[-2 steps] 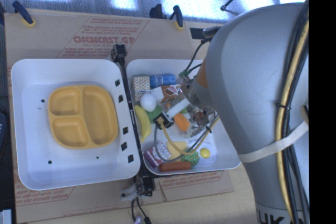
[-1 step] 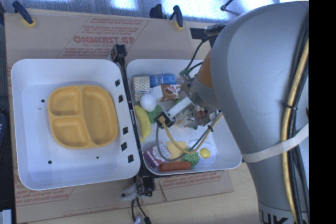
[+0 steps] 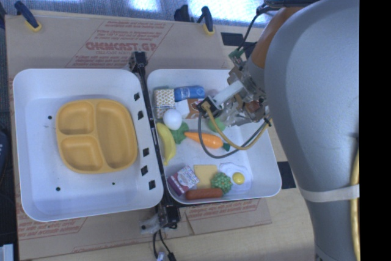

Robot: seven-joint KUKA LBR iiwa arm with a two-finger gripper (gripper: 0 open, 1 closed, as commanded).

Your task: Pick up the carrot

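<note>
Carrot (image 3: 204, 140): you had it lying near the middle of the right bin (image 3: 272, 177), orange tip toward the bin's right edge, green top beside the banana (image 3: 165, 141).
Gripper (image 3: 215, 114): it hung just above the carrot, reaching in from the bin's right edge; you could not tell how it was set.
Left bin (image 3: 24, 131): it carried the yellow divided plate (image 3: 96, 134) at its centre.
Near edge of right bin: sausage (image 3: 204, 194), cheese slice (image 3: 205, 172), fried egg (image 3: 237, 178).

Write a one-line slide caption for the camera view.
Arm's pincer hovers just above the carrot in the right bin; a yellow divided plate sits in the left bin.
</note>
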